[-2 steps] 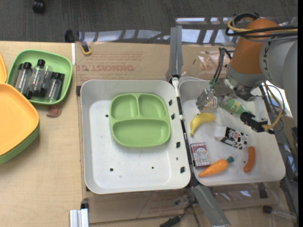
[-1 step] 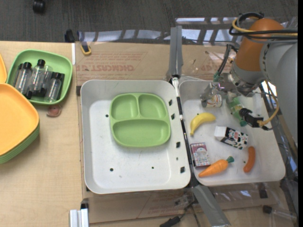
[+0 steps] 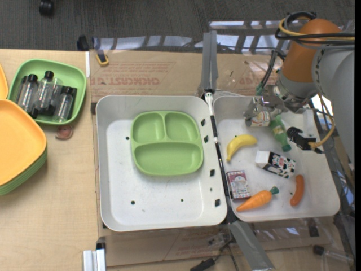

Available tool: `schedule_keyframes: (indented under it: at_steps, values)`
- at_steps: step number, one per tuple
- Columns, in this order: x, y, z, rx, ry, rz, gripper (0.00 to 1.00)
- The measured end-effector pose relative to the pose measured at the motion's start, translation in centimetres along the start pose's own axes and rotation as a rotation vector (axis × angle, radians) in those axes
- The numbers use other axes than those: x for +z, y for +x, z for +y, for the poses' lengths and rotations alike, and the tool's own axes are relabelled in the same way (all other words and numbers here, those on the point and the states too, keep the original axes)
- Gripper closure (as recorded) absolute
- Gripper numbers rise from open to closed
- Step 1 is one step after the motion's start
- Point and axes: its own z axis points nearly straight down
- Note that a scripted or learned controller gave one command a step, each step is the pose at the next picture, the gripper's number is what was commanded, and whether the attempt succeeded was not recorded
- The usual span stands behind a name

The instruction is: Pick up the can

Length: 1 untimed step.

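Observation:
My gripper (image 3: pixel 260 113) hangs low over the far part of the right bin (image 3: pixel 321 208), below the orange band of the arm (image 3: pixel 307 44). Right under it sits a small silvery, tan object (image 3: pixel 256 119) that may be the can; the gripper hides most of it. I cannot make out whether it is gripped or merely lies beneath the gripper. A green bottle (image 3: pixel 280 134) lies just right of that spot, partly under the wrist.
The right bin also holds a banana (image 3: pixel 240 145), a black-and-white carton (image 3: pixel 276 164), a pink packet (image 3: pixel 238 184), a carrot (image 3: pixel 256 200) and a red sausage (image 3: pixel 297 189). The left bin (image 3: pixel 113 168) bears a green divided plate (image 3: pixel 167 142). Orange plates (image 3: pixel 17 151) and a green tray of bottles (image 3: pixel 48 92) stand at the left.

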Motion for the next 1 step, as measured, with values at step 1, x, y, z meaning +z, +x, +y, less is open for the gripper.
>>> schedule_keyframes:
  at_steps: [1]
  values:
    - [-10.94,4.98,-0.48,-0.062,0.015,0.000,1.00]
